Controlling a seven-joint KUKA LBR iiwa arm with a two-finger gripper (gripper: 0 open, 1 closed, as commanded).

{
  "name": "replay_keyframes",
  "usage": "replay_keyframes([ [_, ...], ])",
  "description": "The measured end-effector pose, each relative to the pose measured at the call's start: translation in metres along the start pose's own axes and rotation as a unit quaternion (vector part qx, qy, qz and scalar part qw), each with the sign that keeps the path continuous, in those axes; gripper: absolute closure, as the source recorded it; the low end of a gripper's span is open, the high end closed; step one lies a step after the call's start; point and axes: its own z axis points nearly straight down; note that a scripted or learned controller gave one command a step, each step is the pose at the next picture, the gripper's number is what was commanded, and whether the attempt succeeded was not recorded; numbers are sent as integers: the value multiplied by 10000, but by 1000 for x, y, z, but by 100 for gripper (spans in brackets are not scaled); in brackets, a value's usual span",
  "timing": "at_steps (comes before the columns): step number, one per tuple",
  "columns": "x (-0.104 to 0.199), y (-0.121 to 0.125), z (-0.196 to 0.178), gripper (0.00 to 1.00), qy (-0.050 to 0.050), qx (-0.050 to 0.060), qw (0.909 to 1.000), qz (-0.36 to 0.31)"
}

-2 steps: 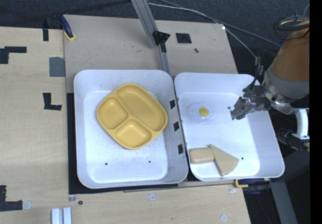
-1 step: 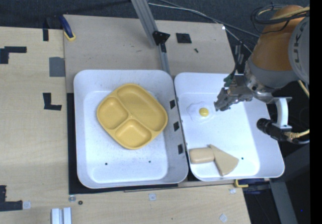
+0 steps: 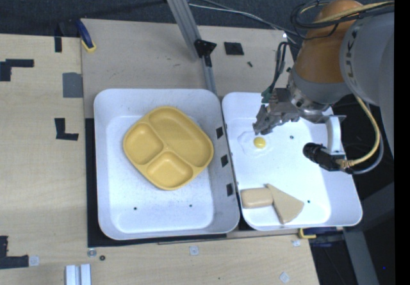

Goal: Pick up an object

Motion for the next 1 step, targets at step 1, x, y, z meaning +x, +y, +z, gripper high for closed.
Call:
replay_keyframes([
  [1, 48, 12, 10, 100, 2, 7, 10000, -1],
])
